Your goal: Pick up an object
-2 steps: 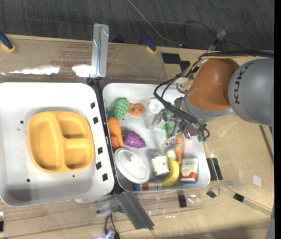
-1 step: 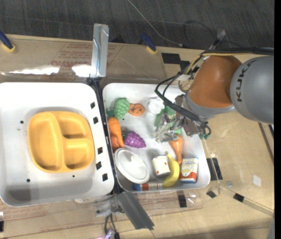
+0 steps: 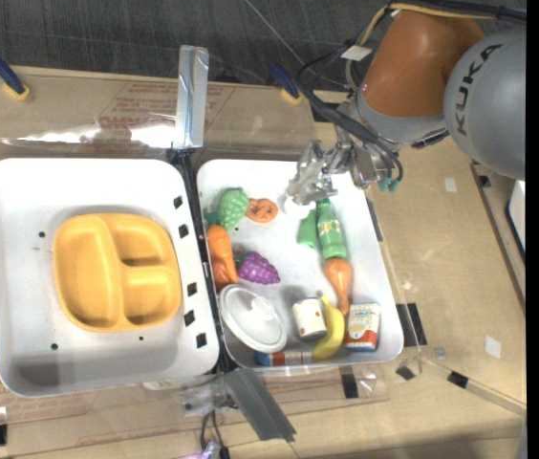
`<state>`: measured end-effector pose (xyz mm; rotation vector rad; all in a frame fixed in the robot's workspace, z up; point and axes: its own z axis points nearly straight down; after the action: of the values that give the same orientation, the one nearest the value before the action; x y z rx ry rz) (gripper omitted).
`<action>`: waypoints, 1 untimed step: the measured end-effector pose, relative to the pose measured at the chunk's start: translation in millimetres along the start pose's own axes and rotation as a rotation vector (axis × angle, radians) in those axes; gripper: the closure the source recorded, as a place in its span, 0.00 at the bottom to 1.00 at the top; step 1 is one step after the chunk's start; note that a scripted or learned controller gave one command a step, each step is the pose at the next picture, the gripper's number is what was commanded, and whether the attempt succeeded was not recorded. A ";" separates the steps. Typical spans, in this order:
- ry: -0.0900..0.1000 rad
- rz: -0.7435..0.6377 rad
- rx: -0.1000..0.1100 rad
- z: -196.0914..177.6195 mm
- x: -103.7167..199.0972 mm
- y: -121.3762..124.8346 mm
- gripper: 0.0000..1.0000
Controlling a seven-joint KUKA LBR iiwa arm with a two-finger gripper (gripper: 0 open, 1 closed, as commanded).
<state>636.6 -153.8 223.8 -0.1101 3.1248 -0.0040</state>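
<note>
- Your claw (image 3: 310,182) hangs over the right bin's (image 3: 384,285) top edge; can't tell its state, nothing seen in it
- Green bottle (image 3: 327,229) lies just below it, carrot (image 3: 339,281) beyond
- Left bin (image 3: 2,256) holds a yellow tray (image 3: 117,269)

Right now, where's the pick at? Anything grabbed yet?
Done: the gripper hangs over the right bin, by the green bottle. In hand: nothing seen held. Left: the grab and lift; the bottle, carrot, grapes and banana all lie in the bin.
</note>
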 end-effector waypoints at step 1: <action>0.006 -0.002 0.000 -6.1 0.7 0.1 1.00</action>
<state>635.8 -153.8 229.8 -0.1132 3.1304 -0.0037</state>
